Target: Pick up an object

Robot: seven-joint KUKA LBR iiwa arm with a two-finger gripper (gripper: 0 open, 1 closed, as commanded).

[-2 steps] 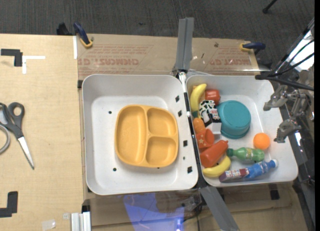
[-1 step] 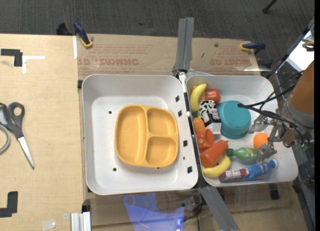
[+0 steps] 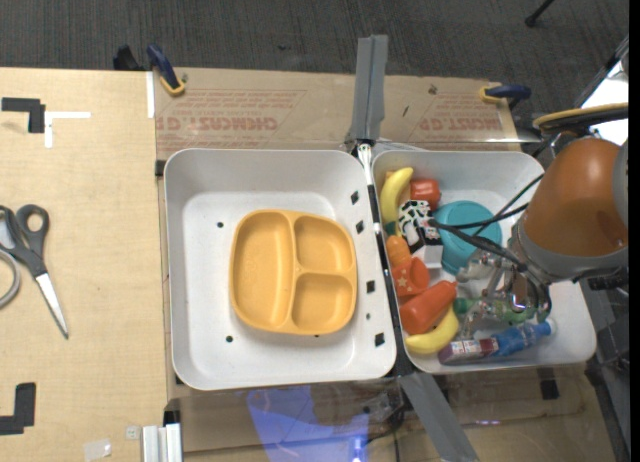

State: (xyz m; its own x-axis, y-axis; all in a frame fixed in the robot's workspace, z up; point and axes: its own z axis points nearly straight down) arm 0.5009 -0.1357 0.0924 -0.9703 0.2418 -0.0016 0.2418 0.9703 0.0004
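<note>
My gripper [image 3: 492, 298] hangs low over the front of the right bin [image 3: 520, 165], under the arm's orange band [image 3: 578, 200]. Below and beside it lie a blue bottle [image 3: 520, 338], a dark-capped tube [image 3: 468, 351] and a small green piece [image 3: 463, 304]. To its left are an orange-red toy [image 3: 425, 305] and a yellow banana [image 3: 432, 338]. A teal bowl [image 3: 462, 225] sits just behind the gripper, partly covered by cables. Further back rest a second banana [image 3: 394, 193], a red piece [image 3: 425, 191] and a black-and-white toy [image 3: 416, 222].
The left bin [image 3: 190, 250] holds a yellow divided plate [image 3: 294, 272]. A grey bar [image 3: 368, 90] runs back from the wall between the bins. Scissors [image 3: 35, 260] lie on the bench at far left. Cardboard [image 3: 260, 115] sits behind the bins.
</note>
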